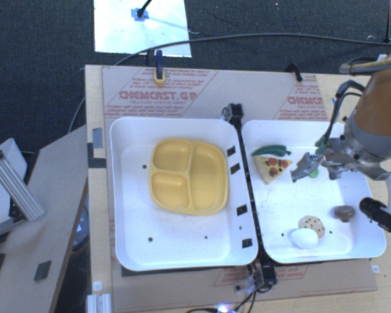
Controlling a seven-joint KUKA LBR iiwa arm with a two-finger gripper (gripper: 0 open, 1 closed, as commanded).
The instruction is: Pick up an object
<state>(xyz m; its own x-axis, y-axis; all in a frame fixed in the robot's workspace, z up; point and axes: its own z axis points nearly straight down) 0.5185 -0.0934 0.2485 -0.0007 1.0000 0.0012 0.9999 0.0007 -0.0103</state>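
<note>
From my seat the pick looks barely begun: nothing is in the hand (306, 168) that I can see, and every candidate lies in the right bin (368, 194). The hand hangs low over that bin's upper middle, just right of the pizza slice (274, 167), with the green pepper (271, 151) just above the slice. Whether its fingers are spread or closed I cannot tell; they blur into grey metal. Nearer the front edge sit the cookie (311, 225) touching the white egg (305, 238), and a small brown piece (343, 212) off to their right. The yellow divided plate (188, 176) fills the left bin (127, 194). I judge the whole job remains: settle on an object, close, lift.
</note>
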